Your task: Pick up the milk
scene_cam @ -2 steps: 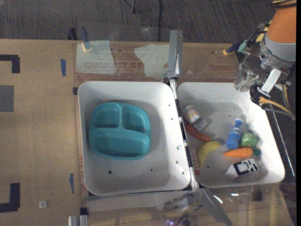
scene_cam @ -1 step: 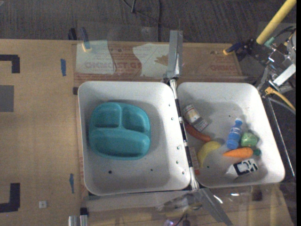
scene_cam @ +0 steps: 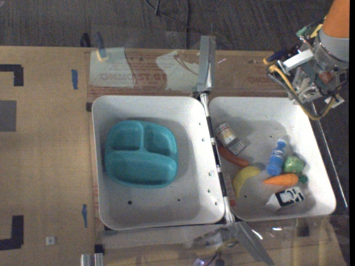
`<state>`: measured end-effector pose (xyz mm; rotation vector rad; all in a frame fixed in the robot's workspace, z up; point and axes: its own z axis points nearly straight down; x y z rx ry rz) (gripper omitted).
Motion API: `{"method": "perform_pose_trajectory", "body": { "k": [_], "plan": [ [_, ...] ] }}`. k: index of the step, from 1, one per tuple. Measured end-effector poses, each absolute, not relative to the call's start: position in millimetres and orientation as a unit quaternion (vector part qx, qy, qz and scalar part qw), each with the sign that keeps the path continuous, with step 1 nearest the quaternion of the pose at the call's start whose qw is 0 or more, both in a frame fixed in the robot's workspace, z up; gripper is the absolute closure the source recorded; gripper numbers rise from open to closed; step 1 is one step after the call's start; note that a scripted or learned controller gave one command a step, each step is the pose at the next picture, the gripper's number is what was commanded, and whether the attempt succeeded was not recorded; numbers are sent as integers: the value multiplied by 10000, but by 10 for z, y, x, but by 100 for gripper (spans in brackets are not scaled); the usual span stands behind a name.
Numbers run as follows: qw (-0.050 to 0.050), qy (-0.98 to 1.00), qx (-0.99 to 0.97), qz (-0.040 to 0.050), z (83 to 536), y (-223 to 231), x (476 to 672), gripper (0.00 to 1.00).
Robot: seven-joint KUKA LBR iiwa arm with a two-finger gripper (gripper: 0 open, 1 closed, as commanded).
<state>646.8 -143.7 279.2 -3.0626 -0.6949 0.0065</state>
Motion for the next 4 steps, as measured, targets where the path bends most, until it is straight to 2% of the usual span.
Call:
{"method": "perform_pose_trajectory", "body": {
  "k": [1,2,3,4],
  "plan": [
    [19,-1344,-9909,40,2567,-959,6060,100],
    [24,-1357,-9907,58,2656,-955,6058,100],
    [4,-1823,-9832,16,4100,-1052,6376,100],
    [11,-1865,-9824,31,2931,86,6124,100]
  ]
}}
